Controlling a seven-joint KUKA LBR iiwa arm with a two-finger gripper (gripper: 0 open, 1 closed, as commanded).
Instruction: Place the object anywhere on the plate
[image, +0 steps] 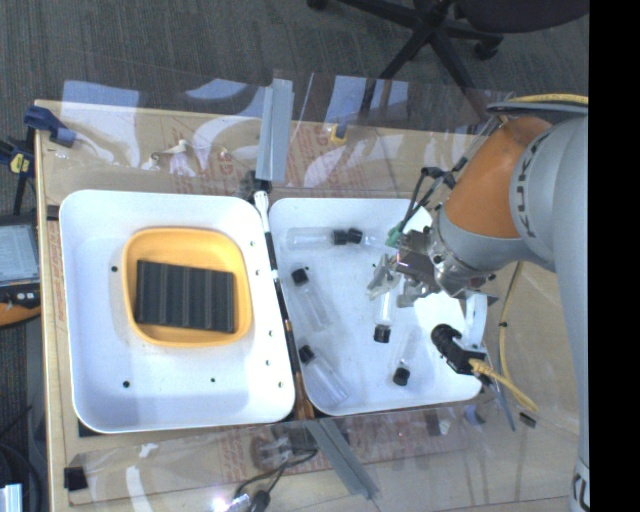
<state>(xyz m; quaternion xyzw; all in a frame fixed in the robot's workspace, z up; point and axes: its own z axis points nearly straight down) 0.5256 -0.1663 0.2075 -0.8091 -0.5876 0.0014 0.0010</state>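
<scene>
Black-capped vial (382, 331) lies in right bin (330, 390), just below gripper (393, 283)

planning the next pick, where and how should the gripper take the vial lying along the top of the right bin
Grip the clear tube body of the vial at mid-length, coming straight down from above. It lies flat, long axis left to right, black cap at its right end, so the fingers should close across its narrow width. This is a judgement; the clear body is faint.

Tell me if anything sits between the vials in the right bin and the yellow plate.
Only the two bins' adjoining rims separate the clear, black-capped vials in the right bin from the yellow plate in the left bin. A dark ridged insert already lies on the plate.
</scene>
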